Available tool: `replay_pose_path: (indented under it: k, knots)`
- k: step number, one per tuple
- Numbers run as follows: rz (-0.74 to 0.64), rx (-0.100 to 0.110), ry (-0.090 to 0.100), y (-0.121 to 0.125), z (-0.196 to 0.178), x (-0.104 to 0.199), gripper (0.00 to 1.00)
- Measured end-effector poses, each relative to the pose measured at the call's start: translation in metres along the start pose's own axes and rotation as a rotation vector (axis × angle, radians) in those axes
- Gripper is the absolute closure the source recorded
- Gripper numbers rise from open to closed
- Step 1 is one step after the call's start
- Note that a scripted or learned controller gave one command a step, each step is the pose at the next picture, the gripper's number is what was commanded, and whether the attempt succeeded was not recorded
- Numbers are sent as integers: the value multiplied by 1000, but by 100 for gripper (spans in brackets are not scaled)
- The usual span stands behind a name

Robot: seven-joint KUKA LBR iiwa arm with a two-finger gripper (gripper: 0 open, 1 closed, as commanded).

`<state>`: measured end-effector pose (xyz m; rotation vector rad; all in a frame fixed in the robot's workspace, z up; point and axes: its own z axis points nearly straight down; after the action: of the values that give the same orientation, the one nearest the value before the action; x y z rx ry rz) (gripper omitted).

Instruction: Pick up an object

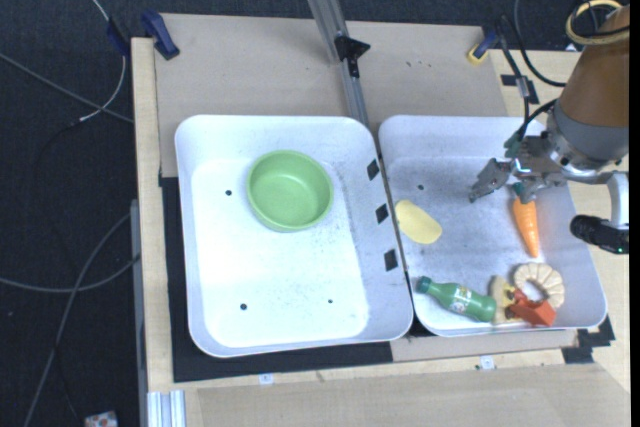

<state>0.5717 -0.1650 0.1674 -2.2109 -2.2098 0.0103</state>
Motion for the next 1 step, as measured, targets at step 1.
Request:
replay_pose_path:
  k: [1]
  knots:
    - [1,-2,1,-10,51,5,0]
